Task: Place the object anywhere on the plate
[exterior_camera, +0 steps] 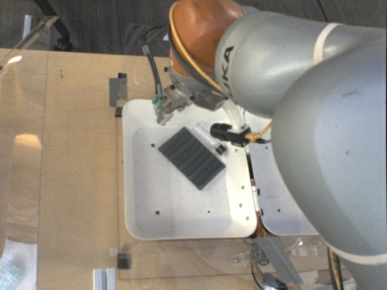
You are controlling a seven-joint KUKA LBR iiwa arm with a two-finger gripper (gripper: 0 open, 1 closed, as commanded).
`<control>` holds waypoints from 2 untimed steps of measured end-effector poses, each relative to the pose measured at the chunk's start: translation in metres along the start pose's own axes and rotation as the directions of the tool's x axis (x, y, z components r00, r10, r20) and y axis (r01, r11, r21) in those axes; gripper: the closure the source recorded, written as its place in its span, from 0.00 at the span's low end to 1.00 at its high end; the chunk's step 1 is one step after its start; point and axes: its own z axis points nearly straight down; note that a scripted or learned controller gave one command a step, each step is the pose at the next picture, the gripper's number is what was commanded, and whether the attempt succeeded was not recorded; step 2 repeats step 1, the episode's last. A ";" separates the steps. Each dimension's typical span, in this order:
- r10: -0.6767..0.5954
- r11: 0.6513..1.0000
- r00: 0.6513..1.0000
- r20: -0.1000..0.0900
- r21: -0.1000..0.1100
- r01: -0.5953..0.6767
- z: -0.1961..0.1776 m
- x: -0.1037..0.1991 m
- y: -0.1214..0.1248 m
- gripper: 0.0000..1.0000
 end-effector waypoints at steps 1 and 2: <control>-0.001 1.000 1.000 0.000 0.000 0.001 0.000 0.000 0.000 0.00; -0.001 1.000 1.000 0.000 0.000 0.001 0.000 0.000 0.000 0.00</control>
